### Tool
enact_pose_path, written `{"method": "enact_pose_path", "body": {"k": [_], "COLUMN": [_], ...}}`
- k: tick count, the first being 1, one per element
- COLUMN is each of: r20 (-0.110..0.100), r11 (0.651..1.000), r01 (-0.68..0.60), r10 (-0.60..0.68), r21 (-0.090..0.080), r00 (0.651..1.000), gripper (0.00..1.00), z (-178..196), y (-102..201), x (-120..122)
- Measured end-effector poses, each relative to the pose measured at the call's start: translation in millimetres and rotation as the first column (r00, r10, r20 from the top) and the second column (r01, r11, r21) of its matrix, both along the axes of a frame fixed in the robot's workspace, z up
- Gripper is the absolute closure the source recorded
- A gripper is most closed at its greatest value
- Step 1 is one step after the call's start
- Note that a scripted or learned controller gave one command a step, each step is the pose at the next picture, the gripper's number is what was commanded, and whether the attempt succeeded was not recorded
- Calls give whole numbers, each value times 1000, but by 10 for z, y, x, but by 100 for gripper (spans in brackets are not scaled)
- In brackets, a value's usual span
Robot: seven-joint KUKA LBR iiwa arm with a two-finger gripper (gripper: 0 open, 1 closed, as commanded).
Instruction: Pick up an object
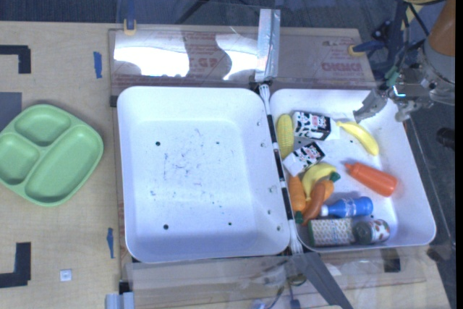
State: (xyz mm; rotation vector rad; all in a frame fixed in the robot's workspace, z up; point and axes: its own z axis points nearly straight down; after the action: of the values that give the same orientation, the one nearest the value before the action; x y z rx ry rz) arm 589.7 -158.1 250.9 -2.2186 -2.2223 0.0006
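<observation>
Above the right bin (416, 224), the end effector (383, 106) hangs with fingers spread, holding nothing.

A yellow banana (360, 137) is lying flat on its side just below the fingers (367, 106), angling away toward the right. Below it an orange carrot (372, 178) is resting flat, and farther below the fingers a blue bottle (346, 208) is lying on its side.

Lighting: bright, even, overhead — strong glare on the clear panel (181, 54) behind the bins; soft shadows; slight overall blur.
</observation>
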Motion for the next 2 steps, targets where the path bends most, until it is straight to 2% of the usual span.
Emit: {"method": "enact_pose_path", "body": {"k": [1, 2], "r20": [0, 11], "r11": [1000, 999], "r01": [-14, 47], "r10": [14, -47], "r21": [0, 14], "r00": [1000, 999], "gripper": [0, 0], "z": [-987, -1617], "y": [-263, -512], "x": [217, 459]}}
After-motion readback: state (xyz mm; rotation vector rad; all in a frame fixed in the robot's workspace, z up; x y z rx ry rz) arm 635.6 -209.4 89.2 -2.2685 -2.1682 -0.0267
